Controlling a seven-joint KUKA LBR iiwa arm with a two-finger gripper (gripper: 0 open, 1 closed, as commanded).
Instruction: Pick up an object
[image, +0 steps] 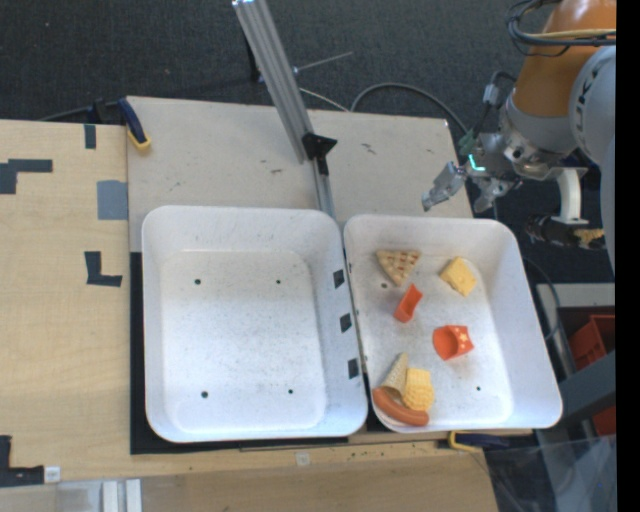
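The right bin (520, 300) holds several small food toys: a tan waffle wedge (398, 265), a yellow block (459, 275), a slim orange-red piece (407, 303), a red-orange cup shape (452, 342), a yellow corn piece (415, 385) and a brown-red sausage (398, 407) at the front rim. My gripper (462, 192) hovers above the back edge of that bin, near its far right corner. It is open, with nothing between its fingers. It is well apart from all the toys.
The left bin (240, 320) sits next to the right one, sharing a middle rim. A slanted metal rail (285, 85) runs down from the top to the bins' junction. Cables lie behind the bench.
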